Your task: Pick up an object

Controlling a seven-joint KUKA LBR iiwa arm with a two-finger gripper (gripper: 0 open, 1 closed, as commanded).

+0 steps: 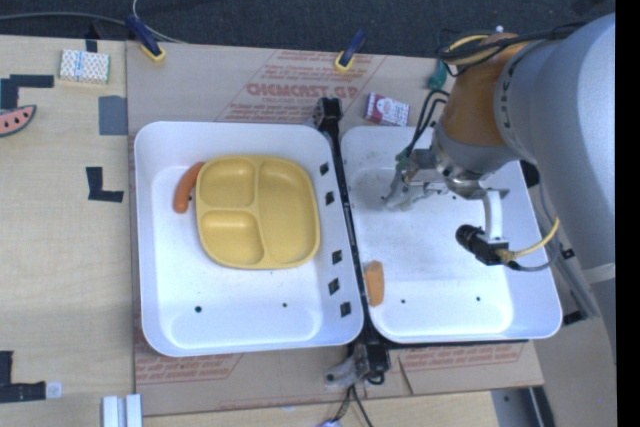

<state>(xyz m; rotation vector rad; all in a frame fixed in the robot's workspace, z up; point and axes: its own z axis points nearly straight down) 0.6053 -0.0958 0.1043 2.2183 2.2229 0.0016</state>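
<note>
Gripper [400,193] is hovering in the right bin's [520,315] upper left; finger state unclear. The carrot [374,282] is lying below-left, long axis near-vertical.

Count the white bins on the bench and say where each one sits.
2. The left bin holds a yellow divided plate with an orange sausage-like piece beside it. The right bin lies under the arm's gripper, with a small orange piece at its left edge.

We are seeing our claw [398,196] hovering low in the right bin [470,310], while a yellow plate [258,211] is sitting in the left bin [240,325].
</note>
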